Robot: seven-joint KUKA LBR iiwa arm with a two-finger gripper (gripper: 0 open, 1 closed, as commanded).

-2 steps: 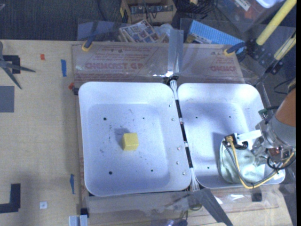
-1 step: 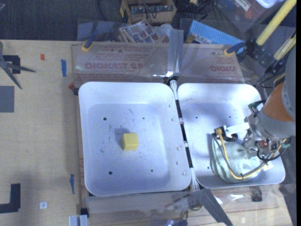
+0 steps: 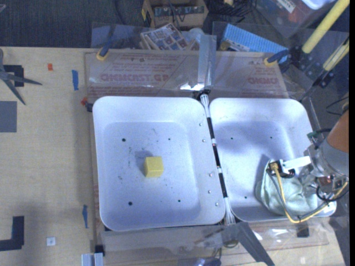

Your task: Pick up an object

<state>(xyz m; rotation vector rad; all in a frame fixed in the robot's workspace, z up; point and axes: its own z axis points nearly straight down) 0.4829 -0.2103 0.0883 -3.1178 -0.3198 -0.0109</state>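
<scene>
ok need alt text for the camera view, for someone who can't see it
The gripper is low in the right white bin, over a crumpled pale cloth at its near corner. A small yellow block sits alone in the left white bin.

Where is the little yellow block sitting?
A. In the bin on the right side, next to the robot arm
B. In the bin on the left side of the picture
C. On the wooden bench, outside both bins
B. The yellow block lies near the middle of the left bin, on its own, while the gripper is over in the right bin above a crumpled pale cloth.
</scene>
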